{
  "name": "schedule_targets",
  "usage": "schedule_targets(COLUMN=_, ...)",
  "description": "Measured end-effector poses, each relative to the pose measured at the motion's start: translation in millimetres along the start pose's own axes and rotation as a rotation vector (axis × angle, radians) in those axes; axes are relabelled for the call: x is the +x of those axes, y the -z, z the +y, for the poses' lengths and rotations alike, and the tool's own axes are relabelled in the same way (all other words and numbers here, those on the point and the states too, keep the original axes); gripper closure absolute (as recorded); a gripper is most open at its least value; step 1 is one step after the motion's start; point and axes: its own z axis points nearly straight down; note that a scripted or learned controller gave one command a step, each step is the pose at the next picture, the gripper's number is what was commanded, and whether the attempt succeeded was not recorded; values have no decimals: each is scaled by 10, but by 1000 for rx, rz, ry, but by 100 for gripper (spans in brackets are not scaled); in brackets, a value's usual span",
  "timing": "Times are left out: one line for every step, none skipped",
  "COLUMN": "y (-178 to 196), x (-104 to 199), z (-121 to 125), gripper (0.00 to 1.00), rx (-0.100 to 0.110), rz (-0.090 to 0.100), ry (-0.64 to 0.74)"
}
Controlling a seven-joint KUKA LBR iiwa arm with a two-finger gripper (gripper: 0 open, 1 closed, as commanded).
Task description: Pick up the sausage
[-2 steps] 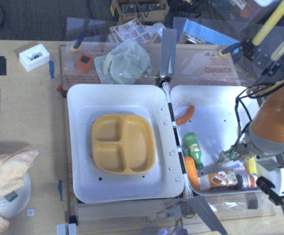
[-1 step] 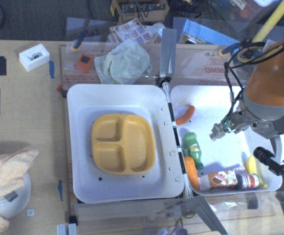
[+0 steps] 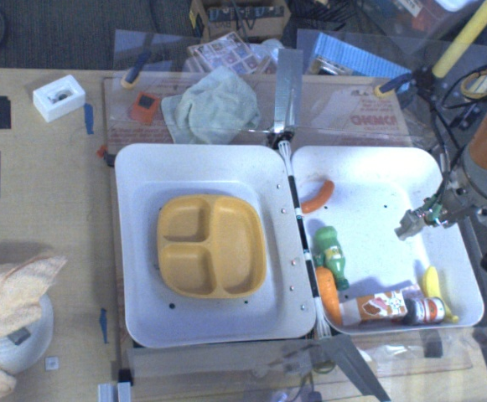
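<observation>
Nearest the lens, along the lower edge of the right-hand white bin (image 3: 457,312), you have a clear plastic sauce bottle with an orange label and dark cap (image 3: 392,309) lying on its side. Beside it: an orange carrot-shaped toy (image 3: 328,295) against the divider, a small yellow banana-shaped piece (image 3: 433,284) toward the lower right corner, and a green plastic bottle-shaped toy (image 3: 329,251) just above the carrot.

Your target, the short reddish-orange sausage (image 3: 317,198), lies tilted in the upper left part of that same bin, close to the central divider and apart from the other items.

Left bin (image 3: 134,224): a yellow three-compartment plastic plate (image 3: 212,246), nothing on it.

Two-finger gripper (image 3: 413,224) sits at the right side of the right bin, well apart from the sausage, tip pointing toward frame left. Nothing is visible between its fingers. Whether they stand apart or together, you cannot tell; the tip is too small and blurred.

Judgement on risks:
- Sausage is round and lies at a slant; a closing grip not squared across its width could roll or squirt it out.
- It sits near the divider wall, so a finger coming down on that side may strike the rim or push the sausage against it.
- A low sweep across the bin could clip the green toy.
- Too shallow a descent closes on air.
</observation>
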Motion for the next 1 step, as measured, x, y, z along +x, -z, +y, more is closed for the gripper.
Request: schedule_targets(y=-638, x=554, z=267, gripper=100, rx=3, rz=2, ry=92)
